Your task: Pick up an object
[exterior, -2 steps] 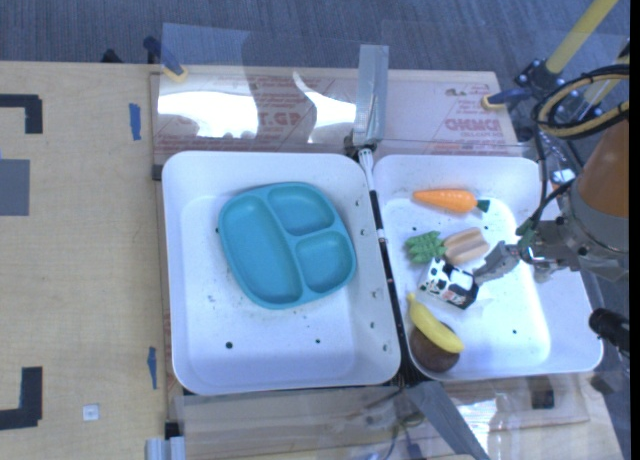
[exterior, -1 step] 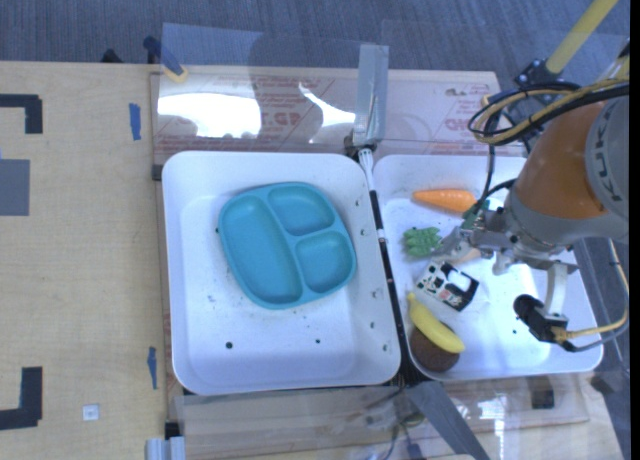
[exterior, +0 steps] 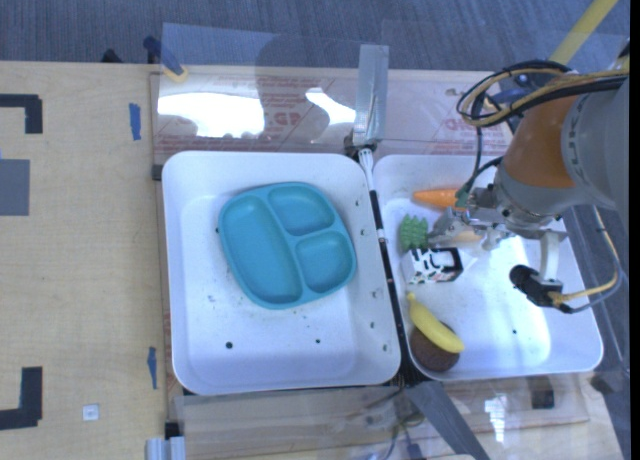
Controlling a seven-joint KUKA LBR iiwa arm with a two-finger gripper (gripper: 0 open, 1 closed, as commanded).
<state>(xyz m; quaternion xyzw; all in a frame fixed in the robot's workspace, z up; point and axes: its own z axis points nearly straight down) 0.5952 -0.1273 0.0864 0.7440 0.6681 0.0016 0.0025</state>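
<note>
Hovering tool (exterior: 452, 236) above black-and-white toy (exterior: 436, 266), beside green toy (exterior: 413, 234), carrot (exterior: 437, 198)

A single fixed camera looks down at a slant from above the bench (exterior: 70, 248), far enough to take in both white bins (exterior: 190, 348), with the arm (exterior: 590, 148) entering from the right.

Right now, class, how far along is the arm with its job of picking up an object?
Done: the arm has reached into the right bin, and its claw sits low beside the black-and-white toy. In hand: nothing visibly gripped. Left: the grasp and lift. The carrot, green toy and banana lie in the bin, while the blue divided plate sits in the left bin.
</note>
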